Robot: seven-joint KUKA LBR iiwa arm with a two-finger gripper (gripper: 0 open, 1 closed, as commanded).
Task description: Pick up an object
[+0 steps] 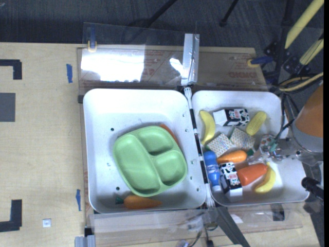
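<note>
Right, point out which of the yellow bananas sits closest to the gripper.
The banana at the right bin's near edge, tucked against the orange carrot-like toy, just below the gripper. The other banana lies near the divider.

The arm (312,125) reaches in from the right, its claw (271,147) hanging low, fingers indistinct.

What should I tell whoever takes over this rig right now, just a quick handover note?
Gripper: low over the right bin, near its right side; finger state cannot be told, nothing seen held.
Right bin holds two bananas, corn, carrot, orange-red pepper, blue bottle, two cow-print cartons.
Left bin holds a green divided tray and a carrot at the front edge.
Done: no pick visible.
Left: grasp and lift one object.
</note>
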